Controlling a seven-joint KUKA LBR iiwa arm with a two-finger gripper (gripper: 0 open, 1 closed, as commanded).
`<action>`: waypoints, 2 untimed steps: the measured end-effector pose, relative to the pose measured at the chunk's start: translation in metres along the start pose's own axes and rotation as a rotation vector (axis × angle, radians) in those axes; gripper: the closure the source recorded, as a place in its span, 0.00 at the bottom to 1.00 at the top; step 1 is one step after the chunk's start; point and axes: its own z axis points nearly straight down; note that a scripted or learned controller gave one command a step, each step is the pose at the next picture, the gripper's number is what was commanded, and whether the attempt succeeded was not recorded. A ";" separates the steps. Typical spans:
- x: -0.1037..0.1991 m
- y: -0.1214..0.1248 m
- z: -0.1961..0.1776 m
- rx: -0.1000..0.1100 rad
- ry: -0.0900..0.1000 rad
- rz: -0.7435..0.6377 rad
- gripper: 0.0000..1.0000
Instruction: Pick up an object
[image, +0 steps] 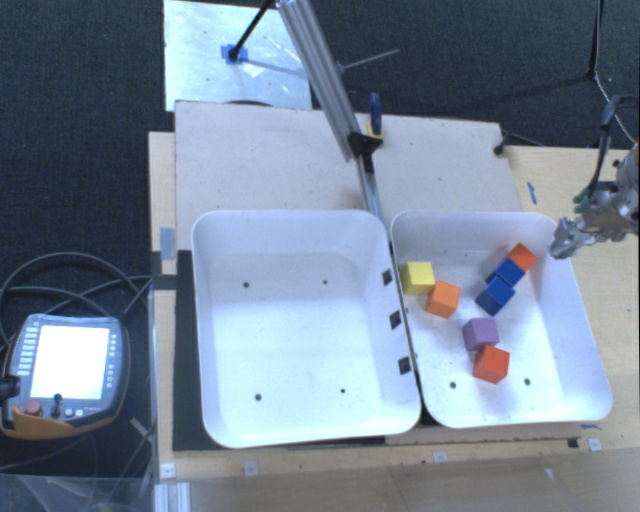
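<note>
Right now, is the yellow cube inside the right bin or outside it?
Inside. The yellow cube lies on the floor of the right bin, near its left wall, beside an orange cube.

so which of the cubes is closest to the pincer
The orange cube at the right bin's far right, touching a blue cube; it lies nearest the pincer, ahead of every other cube.
</note>
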 end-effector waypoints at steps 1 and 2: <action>0.056 0.004 0.008 0.007 0.005 -0.005 1.00; 0.100 -0.003 0.013 0.008 0.005 -0.004 1.00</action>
